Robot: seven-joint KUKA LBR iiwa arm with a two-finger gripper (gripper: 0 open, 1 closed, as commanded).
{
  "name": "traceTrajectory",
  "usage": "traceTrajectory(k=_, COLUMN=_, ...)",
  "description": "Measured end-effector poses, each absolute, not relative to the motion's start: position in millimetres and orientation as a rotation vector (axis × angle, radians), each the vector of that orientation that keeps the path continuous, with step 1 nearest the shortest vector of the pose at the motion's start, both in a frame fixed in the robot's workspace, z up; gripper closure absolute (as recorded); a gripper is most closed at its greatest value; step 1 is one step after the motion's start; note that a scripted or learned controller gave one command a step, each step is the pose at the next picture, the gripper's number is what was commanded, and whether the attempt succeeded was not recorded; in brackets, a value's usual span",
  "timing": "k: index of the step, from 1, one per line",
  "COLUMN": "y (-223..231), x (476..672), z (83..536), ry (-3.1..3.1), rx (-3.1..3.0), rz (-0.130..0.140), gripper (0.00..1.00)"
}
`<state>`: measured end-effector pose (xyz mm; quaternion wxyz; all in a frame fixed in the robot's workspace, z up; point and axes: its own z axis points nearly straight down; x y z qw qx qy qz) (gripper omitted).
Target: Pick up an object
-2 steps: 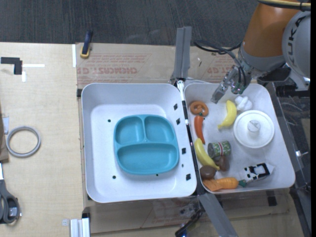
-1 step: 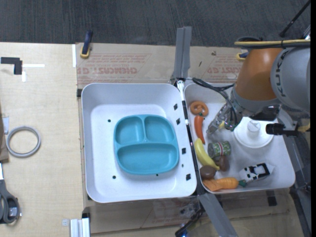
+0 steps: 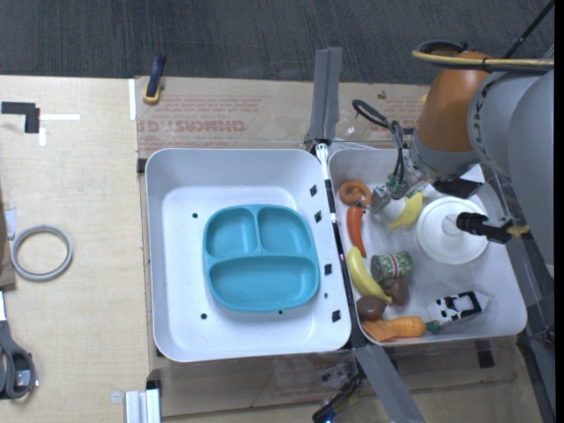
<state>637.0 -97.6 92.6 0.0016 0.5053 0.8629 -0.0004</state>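
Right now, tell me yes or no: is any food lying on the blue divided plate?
No. The blue divided plate lies bare in the left bin, while the toy foods, such as the banana, lie in the right bin.

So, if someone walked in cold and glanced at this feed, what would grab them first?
Probably the turquoise divided plate, lying alone in the left bin. Next, the clutter of toy food in the right bin: a banana, a carrot, a small can and a black-and-white cow. Above it the grey arm with its orange band reaches down, the gripper close beside a yellow piece.
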Motion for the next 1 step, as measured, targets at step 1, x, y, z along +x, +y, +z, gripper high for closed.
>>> traceTrajectory(k=1, y=-110.1, x=650.8, z=265.3, ry=2.765, rx=1.484, rz=-0.002, gripper=1.0)
